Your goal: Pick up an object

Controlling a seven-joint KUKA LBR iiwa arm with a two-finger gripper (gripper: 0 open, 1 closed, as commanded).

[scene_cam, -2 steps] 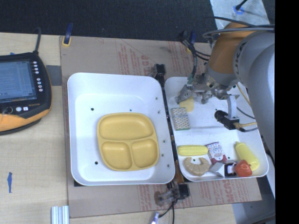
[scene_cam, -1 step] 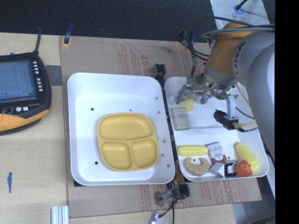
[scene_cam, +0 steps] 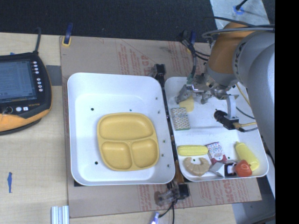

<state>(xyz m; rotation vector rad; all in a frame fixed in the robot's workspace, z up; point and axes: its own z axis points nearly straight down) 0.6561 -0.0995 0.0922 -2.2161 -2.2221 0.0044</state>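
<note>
the gripper [scene_cam: 192,95] sits low over the far-left corner of the right bin [scene_cam: 261,174], its fingers spread apart with nothing between them. just beside it lies a pale yellow block [scene_cam: 188,105], and next toward the near edge a speckled sponge [scene_cam: 180,119] along the bin's left wall. a corn cob [scene_cam: 192,150], croissant [scene_cam: 196,166], small carton [scene_cam: 215,150], yellow bottle [scene_cam: 247,155] and red tomato [scene_cam: 243,168] crowd the near edge. the left bin [scene_cam: 79,97] holds a yellow divided tray [scene_cam: 127,141]. risk: the block lies close to the wall, so one finger may strike the rim or push the block aside, and the fingers would close on air.
</note>
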